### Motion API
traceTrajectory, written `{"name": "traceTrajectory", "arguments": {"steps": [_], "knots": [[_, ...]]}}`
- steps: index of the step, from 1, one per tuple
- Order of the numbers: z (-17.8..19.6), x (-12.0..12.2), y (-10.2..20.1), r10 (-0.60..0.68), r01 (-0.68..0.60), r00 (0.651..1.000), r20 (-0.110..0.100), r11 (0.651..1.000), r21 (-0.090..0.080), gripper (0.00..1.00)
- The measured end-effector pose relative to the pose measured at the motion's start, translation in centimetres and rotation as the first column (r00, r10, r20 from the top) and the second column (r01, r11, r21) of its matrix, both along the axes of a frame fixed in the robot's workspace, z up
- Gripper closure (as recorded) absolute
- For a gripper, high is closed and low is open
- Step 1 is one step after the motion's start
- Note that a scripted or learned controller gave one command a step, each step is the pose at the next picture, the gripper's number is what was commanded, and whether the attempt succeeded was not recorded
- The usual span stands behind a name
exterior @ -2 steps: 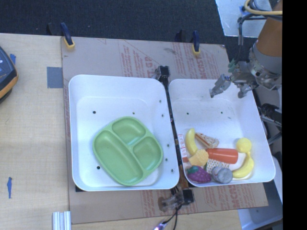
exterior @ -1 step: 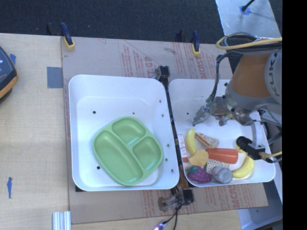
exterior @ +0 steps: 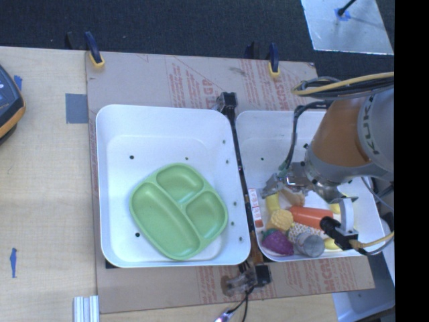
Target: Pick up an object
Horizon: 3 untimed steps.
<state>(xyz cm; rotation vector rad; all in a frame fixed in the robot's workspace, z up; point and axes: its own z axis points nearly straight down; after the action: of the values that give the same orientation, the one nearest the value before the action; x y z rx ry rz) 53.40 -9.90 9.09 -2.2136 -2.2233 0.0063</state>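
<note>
- On the counter (exterior: 47, 200): 2 white bins side by side. Left bin (exterior: 120, 146) holds 1 green tray (exterior: 177, 210), 3 compartments, nothing else in it.
- Right bin (exterior: 265, 136): 1 heap of small toy-food items packed in the near part, far part bare.
- 1 arm (exterior: 348, 136), grey w/ orange band, reaches in from the right and hangs over the heap. Pincer (exterior: 295, 183) sits low at the heap's far edge; can't tell if wide or narrow, it's hidden by the wrist and clutter.
- Nothing seen held, so pick judged not yet done.
- Heap count, approx: 1 orange carrot-like piece (exterior: 312, 215), 1 yellow corn (exterior: 280, 219), 1 purple item (exterior: 278, 242), 1 grey item (exterior: 312, 245), plus bits too small to name.
- Risks: items touch each other, so the pincer could close on 2 at once or nudge one aside; round pieces may slip out on lift; cable near the bin's right rim could snag.
</note>
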Motion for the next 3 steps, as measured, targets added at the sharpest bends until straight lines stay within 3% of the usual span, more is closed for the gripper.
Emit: {"name": "traceTrajectory", "arguments": {"steps": [1, 2, 3], "knots": [[0.1, 8.1, -0.3, -0.001, 0.001, 1.000, 0.004, 1.000, 0.000, 0.00], [0.1, 1.4, -2.8, 0.000, 0.000, 1.000, 0.001, 1.000, -0.001, 0.00], [1.1, 1.4, -2.9, 0.003, -0.003, 1.000, 0.000, 1.000, -0.001, 1.00]]}}
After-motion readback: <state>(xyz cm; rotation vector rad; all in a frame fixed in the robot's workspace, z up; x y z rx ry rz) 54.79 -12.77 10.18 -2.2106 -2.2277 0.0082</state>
